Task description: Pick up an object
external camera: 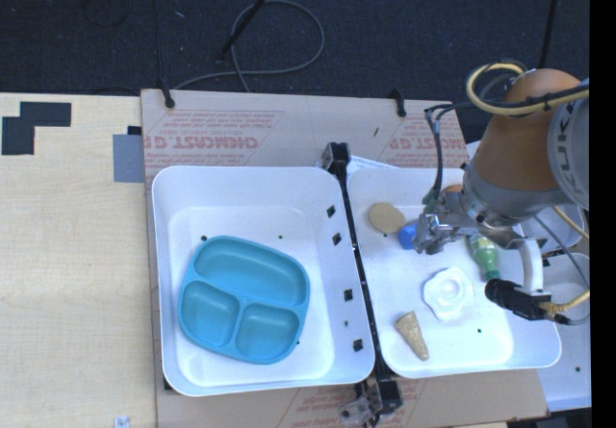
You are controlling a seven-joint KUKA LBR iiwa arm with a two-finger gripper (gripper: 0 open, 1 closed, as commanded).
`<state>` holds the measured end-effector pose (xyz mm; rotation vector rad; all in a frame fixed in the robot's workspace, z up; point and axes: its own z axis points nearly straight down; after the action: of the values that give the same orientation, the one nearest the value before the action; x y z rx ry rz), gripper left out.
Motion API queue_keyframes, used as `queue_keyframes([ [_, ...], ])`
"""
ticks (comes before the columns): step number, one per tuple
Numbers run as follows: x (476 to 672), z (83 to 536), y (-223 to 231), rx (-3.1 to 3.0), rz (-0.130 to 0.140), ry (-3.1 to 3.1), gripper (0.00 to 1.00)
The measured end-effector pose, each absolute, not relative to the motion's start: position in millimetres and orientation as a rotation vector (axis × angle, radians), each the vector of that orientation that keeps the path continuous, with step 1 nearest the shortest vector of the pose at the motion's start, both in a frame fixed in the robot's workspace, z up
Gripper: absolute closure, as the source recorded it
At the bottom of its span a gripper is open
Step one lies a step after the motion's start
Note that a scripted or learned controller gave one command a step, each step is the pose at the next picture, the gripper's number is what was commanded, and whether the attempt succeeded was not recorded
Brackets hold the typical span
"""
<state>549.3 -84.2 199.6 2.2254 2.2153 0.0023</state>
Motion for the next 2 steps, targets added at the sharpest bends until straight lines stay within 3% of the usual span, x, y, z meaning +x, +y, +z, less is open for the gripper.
queue_keyframes([
  [1, 550.0, 234, -86, 2.221, 0.001, 2.221, 1.00],
  [2, 538.0, 227, -26, 2.221, -0.003, 2.230, 1.00],
])
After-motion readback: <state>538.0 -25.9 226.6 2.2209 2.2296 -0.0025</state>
